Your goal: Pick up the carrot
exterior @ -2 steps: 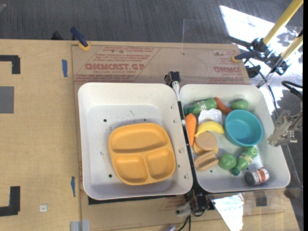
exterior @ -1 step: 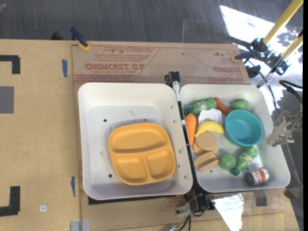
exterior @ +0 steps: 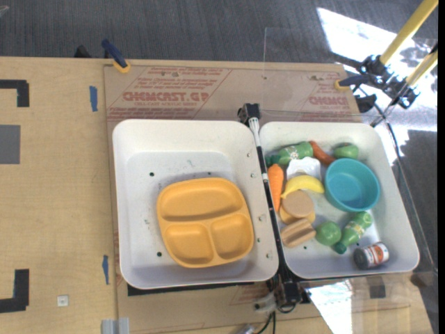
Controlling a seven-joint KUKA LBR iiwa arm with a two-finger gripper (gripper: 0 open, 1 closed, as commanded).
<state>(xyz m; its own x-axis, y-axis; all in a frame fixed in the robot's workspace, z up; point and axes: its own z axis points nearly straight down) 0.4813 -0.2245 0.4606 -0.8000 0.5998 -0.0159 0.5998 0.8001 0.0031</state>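
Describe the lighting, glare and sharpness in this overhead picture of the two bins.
Camera view: bright sunlight patches burn out the floor at upper right and glare along the right bin front rim; the left bin is evenly lit, with the yellow tray casting hardly any shadow; the carrot and blue bowl look slightly soft, small details blurred.

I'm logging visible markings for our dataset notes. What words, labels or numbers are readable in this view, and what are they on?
"CHEMCAST GP", red print along the left part of the protective sheet behind the bins.
The same red print near the right clamp, cut off and blurred.
Label on the small can in the right bin: too small to read.
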